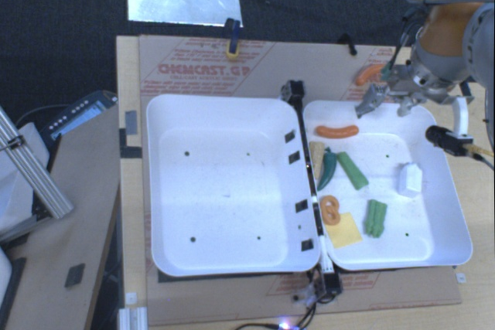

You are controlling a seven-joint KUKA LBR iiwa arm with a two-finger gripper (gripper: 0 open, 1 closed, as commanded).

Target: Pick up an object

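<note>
The long orange sausage-shaped toy [338, 131] near the far edge of the right white bin [445, 239] looks like the likeliest thing to pick, since it lies closest to the gripper [389, 100]. The other things sit well apart from the tool: a green pepper-shaped piece [328, 168], a green cylinder [352, 171], a ridged green piece [375, 217], a white block [410, 179], an orange pretzel shape [330, 209] and a flat yellow square [345, 229]. The left white bin [224, 182] lies beside it.

The step in hand seems to be the approach: the grey arm with the orange band [452, 15] holds the gripper above the bin's far rim, with nothing between its fingers. The fingers look spread apart, released. The next move probably calls for shifting toward the toy, lowering around it, then closing.
</note>
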